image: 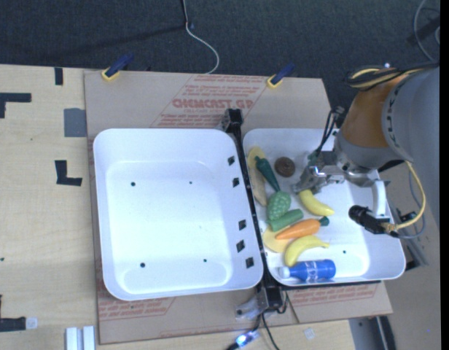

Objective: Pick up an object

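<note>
Camera view: right bin (356,265) contains two bananas (305,248), carrot (298,230), blue bottle (311,270), green items and brown disc (284,166). Gripper (312,181) sits above upper banana (315,203); finger state indeterminate. Left bin (166,210) adjoins.

Two white bins (108,195), two yellow bananas (314,203), one carrot (297,230), one blue bottle (312,270).

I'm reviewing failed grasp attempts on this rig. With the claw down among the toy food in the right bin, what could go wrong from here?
The claw sits just above the small banana, beside the brown disc; closing here may pinch only the banana's tip and slip off. The carrot, green vegetable and larger banana lie packed together, so a push could shove them about.
</note>
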Controlling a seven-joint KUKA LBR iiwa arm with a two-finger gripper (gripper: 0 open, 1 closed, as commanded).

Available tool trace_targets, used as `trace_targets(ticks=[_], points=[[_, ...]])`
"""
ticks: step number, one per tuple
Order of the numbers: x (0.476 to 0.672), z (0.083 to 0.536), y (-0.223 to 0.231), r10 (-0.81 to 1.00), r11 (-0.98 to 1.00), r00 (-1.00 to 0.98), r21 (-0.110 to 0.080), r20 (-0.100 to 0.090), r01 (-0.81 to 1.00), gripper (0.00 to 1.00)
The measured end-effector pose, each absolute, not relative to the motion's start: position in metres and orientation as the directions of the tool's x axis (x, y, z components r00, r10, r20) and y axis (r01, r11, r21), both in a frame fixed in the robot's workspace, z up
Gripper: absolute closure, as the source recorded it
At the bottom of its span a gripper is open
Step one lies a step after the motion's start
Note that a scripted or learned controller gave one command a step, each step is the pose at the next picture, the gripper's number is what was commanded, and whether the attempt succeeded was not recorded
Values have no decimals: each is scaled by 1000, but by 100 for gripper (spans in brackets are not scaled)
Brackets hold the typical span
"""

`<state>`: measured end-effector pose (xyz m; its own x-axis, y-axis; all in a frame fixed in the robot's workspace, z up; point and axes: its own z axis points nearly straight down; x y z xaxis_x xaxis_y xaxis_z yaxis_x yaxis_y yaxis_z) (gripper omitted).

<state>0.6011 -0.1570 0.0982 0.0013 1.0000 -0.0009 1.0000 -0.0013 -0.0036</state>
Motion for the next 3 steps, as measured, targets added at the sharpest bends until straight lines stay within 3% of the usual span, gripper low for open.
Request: trace_targets(ticks=[1,2,3], points=[[570,105,-104,1000,4,-4,-3,1,1000,100],[535,189,-49,1000,6,-6,2,2,1000,100],[530,184,3,1000,7,-7,-4,2,1000,100]])
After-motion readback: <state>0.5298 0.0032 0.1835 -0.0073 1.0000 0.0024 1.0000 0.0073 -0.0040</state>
